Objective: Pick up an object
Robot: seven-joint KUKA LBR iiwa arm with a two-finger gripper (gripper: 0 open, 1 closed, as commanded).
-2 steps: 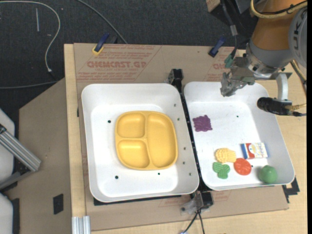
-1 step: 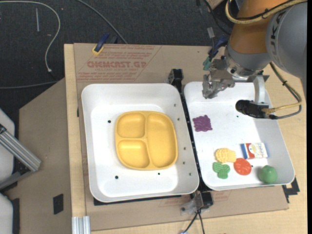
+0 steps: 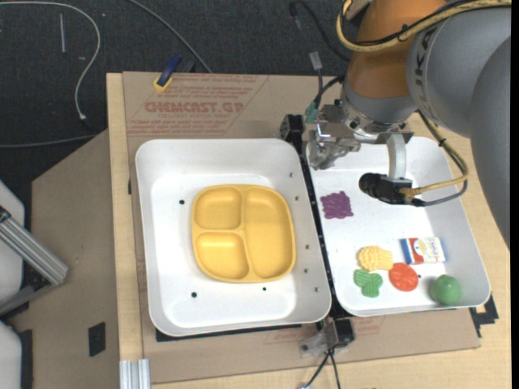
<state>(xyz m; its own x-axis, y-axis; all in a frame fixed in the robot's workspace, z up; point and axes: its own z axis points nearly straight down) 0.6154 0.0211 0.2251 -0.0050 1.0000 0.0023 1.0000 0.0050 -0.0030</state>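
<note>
Two shallow white bins sit side by side on a tabletop (image 3: 122, 217) covered with cardboard. The left bin (image 3: 162, 177) holds one yellow divided plate (image 3: 243, 233), lying flat near its centre, with three compartments facing up. The right bin (image 3: 466, 241) holds six small toy items: a purple grape cluster (image 3: 336, 206) near the bin's left wall; toward the near right, a yellow corn piece (image 3: 374, 258), a green leafy piece (image 3: 368, 282) just beside it, a red tomato-like piece (image 3: 403, 277), a small white, red and blue carton (image 3: 422, 250), and a green ball (image 3: 444, 289) at the near right corner. The arm's pincer (image 3: 324, 146) hangs over the far left corner of the right bin, far of the grape cluster; whether it is spread or pressed together cannot be told, and nothing is seen in it.
</note>
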